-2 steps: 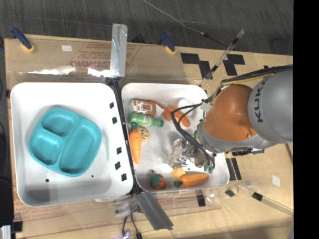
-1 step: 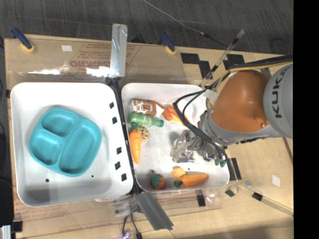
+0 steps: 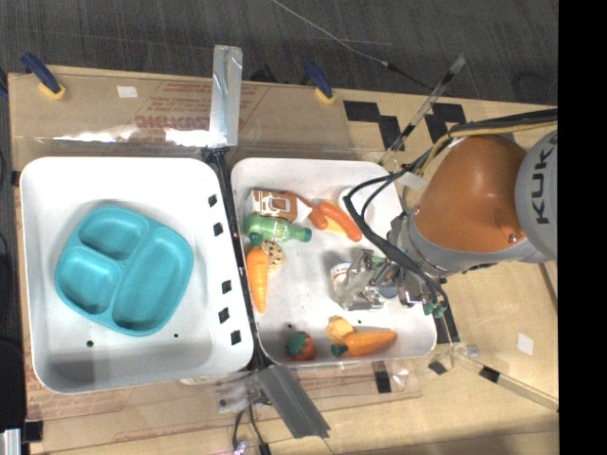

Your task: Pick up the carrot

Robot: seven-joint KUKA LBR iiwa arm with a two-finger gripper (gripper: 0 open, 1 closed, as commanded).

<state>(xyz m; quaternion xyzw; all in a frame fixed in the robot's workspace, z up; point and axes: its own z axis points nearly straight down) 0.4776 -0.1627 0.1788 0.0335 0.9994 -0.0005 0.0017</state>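
Setting: desk w/ two shallow white bins side by side, seen from above at a slant; left bin (image 3: 38, 254), right bin (image 3: 313, 173).
Left bin: teal divided plate (image 3: 123, 268), three compartments.
Right bin: several toy foods, spread out.
Carrot: orange carrot (image 3: 257, 279) at left edge of right bin, lying roughly lengthwise, thick end up, tip toward the near side; just beside the bin's left wall.
Near carrot: green bottle-shaped item (image 3: 275, 228) just above it; small spotted piece (image 3: 274, 252) touching or nearly touching its top end, can't tell which.
Other orange items: orange-red pepper-like pair (image 3: 337, 218) near top centre; second carrot-like piece (image 3: 368, 341) along near wall, w/ yellow bit (image 3: 340, 328) beside it.
Near-left corner: small red-and-green item (image 3: 302, 347), maybe a strawberry.
Back of right bin: brown-and-white box (image 3: 272, 203).
Arm: grey w/ orange band (image 3: 474, 197), reaching in from right, over right side of right bin.
Gripper: metal gripper (image 3: 358, 285) low in centre-right of bin, well apart from the left-edge carrot, nearer the piece by the near wall.
Fingers: too blurred and glinting to tell whether wide or narrow; nothing visibly held.
Progress: early; judged not yet grasped, carrot lies in bin.
Left to do: line up over carrot, descend, close, lift clear.
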